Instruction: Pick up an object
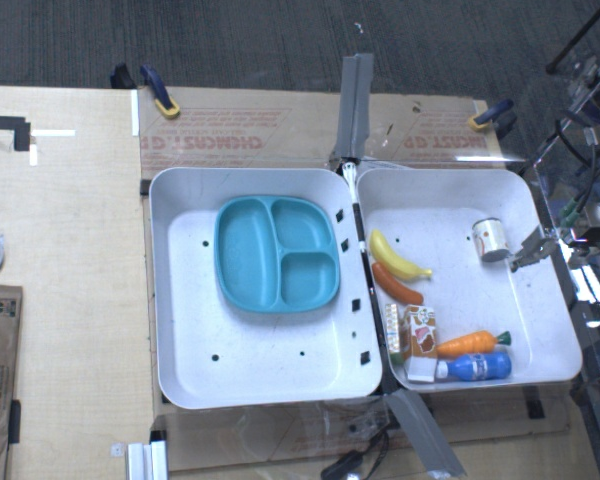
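The right bin (450,193) holds several small objects. A yellow banana (396,257) lies near its left wall, with a red-orange sausage (397,285) just below it. A small brown and white carton (417,333) lies lower down. An orange carrot with a green top (467,344) rests above a blue bottle with a white cap (474,368) at the front. A silver can (489,238) lies on its side toward the right wall.
The left bin (180,298) holds a teal divided plate (277,254). Grey brackets meet the bins at the back (355,103), the right (536,249) and the front (423,438). Cables and dark hardware (585,148) crowd the right edge. Yellow-tipped clamps (161,97) pin cardboard behind the bins.
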Action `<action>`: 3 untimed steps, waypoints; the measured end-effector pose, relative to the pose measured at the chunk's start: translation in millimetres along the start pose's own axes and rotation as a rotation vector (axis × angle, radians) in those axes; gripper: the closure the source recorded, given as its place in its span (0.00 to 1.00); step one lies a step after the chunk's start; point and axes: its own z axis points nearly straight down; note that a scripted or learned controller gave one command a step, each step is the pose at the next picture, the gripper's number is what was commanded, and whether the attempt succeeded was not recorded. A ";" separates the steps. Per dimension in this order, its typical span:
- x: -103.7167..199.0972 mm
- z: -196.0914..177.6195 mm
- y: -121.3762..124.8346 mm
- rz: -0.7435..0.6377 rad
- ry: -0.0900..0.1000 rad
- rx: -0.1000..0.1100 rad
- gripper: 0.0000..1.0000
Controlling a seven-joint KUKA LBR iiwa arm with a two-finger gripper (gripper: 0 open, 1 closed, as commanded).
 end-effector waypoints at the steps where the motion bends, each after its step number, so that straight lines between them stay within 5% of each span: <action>1: -11.2 161.8 62.5 -0.230 0.000 -0.001 0.00; 2: 0.5 174.2 114.3 -0.143 0.000 -0.001 0.00; 3: 0.1 164.7 114.9 -0.143 -0.002 -0.003 1.00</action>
